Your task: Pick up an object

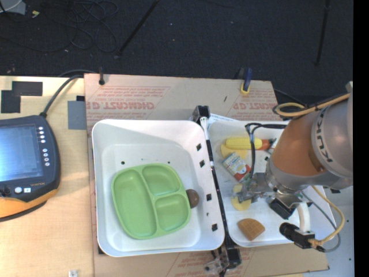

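Note:
In the right bin [232, 219] lie a long yellow object [237, 143] at the back, a small printed packet [234, 164] in the middle, a small yellow piece [241, 201] and a flat brown biscuit-like piece [251, 228] at the front. My gripper [249, 190] is low in this bin, right over the small yellow piece and just in front of the packet. The arm's orange band [294, 152] hides the right part of the bin. I cannot make out whether anything is held.
The left bin [102, 154] holds a green divided plate [151, 199] with a small brown ball [192, 198] at its right edge. A black divider [210, 183] separates the bins. A control pendant [23, 157] lies on the bench at far left. Cables [311, 235] trail by the wrist.

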Robot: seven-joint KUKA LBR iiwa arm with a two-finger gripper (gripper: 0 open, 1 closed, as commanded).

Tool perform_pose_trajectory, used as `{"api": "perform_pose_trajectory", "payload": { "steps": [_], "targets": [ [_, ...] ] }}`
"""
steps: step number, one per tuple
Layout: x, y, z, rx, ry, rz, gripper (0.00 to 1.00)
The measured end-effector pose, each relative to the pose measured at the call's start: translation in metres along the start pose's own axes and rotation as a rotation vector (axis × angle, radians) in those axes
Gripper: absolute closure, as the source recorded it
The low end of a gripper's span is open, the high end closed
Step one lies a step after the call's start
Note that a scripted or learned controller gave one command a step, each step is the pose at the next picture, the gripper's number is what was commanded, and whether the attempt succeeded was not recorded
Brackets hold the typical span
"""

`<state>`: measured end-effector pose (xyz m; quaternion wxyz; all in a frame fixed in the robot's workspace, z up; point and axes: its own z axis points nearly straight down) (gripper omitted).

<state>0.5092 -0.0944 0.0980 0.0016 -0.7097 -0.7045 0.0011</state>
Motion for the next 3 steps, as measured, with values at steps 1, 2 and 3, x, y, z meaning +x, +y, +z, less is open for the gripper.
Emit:
{"api": "perform_pose_trajectory", "payload": {
  "steps": [1, 2, 3],
  "targets": [
    [0.010, 0.043, 0.007, -0.004, 0.000, -0.008, 1.00],
    [0.009, 0.042, -0.003, -0.002, 0.001, -0.005, 1.00],
    [0.010, 0.040, 0.008, -0.007, -0.004, -0.002, 1.00]
  ]
}}
